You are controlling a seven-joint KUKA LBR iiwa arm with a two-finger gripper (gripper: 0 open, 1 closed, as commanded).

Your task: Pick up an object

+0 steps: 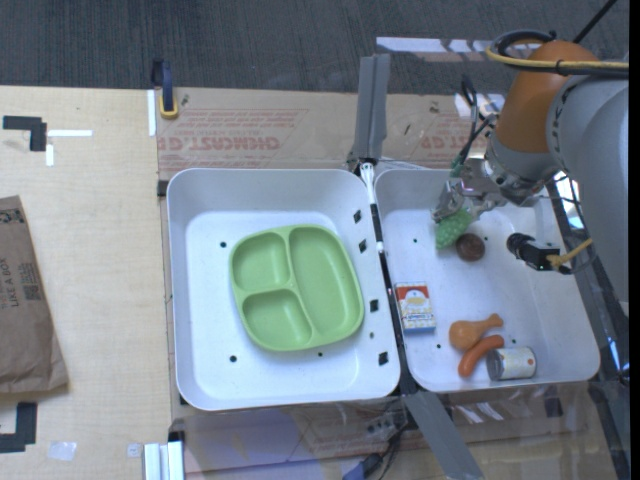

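My gripper [453, 206] hangs over the far part of the right bin [560, 373], at the end of the grey arm with its orange band [530, 103]. Directly under it, touching or nearly touching, is a small green leafy object [452, 231]. I cannot tell whether that object is gripped or lies on the bin floor. A brown round object [470, 248] sits just to its right. Nearer the front lie a small red-and-white box [414, 308], an orange drumstick-shaped toy [472, 332], an orange carrot [479, 357] and a small tin can [513, 364].
The left bin [190, 268] holds a green divided plate [297, 288]. A grey divider bar [372, 108] rises between the bins at the back. A brown paper bag [25, 298] lies on the bench at far left. Cables [545, 253] hang near the right bin's right side.
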